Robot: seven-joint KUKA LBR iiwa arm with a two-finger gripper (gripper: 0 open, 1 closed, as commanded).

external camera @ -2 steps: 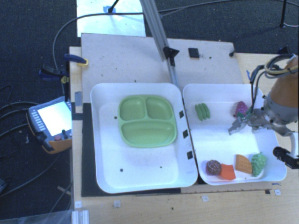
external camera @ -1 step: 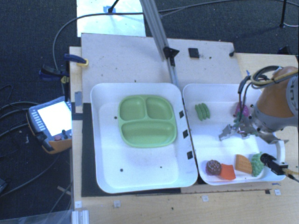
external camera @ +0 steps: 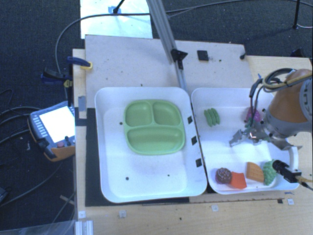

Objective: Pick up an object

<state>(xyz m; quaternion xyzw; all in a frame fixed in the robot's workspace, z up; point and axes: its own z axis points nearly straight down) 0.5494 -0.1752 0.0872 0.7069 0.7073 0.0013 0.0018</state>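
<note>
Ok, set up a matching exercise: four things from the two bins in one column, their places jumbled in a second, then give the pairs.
Things:
1. green divided plate
2. green pea pod
3. orange wedge
4. pink piece

Places:
A. near edge of the right bin, among other toy foods
B. left bin
C. right bin, far side, beside the arm
D. right bin, far left part, lying alone

Pairs: 1-B, 2-D, 3-A, 4-C

a: what lies around the bench?

b: dark speckled carpet [external camera: 34, 28], with black cables [external camera: 63, 38] looping over it.

a: and on the left?

b: a handheld pendant [external camera: 53, 129] with a lit screen lies on the floor (its casing is orange below). a pale board [external camera: 146, 62] tops the wooden bench [external camera: 274, 72], and a bright panel [external camera: 115, 11] sits behind it.
</note>
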